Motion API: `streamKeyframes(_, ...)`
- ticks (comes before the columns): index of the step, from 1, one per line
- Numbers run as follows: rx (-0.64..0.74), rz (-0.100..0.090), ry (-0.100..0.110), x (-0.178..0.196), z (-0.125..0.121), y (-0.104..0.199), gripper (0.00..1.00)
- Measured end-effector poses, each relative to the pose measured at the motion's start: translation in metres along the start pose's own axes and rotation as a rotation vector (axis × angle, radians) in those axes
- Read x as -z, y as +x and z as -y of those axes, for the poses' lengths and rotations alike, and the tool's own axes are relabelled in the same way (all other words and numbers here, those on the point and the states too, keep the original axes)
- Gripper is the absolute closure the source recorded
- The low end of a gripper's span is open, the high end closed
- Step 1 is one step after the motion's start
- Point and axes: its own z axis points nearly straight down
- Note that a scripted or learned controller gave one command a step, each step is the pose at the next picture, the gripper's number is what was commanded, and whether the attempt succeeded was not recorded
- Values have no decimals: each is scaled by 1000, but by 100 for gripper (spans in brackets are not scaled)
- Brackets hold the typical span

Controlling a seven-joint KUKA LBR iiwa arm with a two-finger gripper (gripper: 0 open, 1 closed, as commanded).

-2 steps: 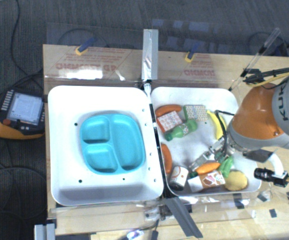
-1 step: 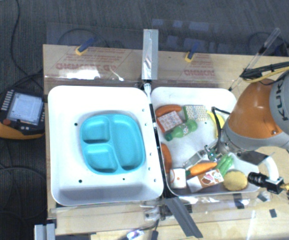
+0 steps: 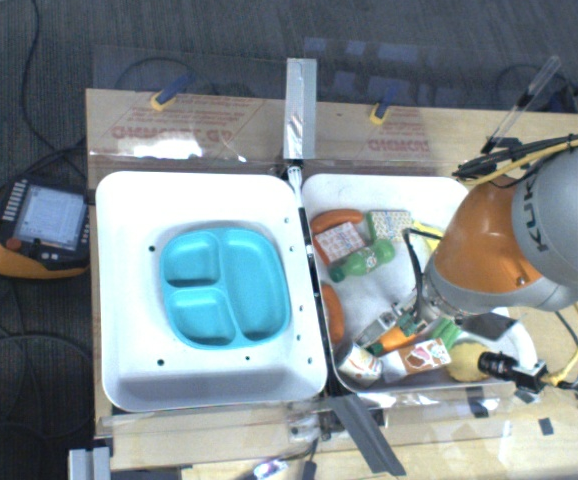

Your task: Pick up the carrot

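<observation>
We find the carrot [image 3: 397, 339] lying near the front edge of the right bin [image 3: 389, 183], among packets and a yellow fruit [image 3: 464, 364]. The tool [image 3: 405, 320] sits directly over it; whether it is spread or closed we cannot tell. The left bin [image 3: 119, 298] carries a blue divided tray [image 3: 226, 285].

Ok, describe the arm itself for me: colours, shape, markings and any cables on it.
The arm is a rounded grey casing that bears dark lettering, cut off at the frame edge. Below it sits a broad, glossy orange band, domed in shape. Yellow and black cables run along its top. The gripper at its end is a small cluster of grey metal parts, with little detail to make out.
</observation>
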Motion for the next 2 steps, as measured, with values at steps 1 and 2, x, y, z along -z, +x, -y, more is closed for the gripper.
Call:
streamKeyframes(1, 16, -18, 9, 31, 39, -60, 0)
streamKeyframes(2, 243, -11, 4, -2, -3, -71, 0)
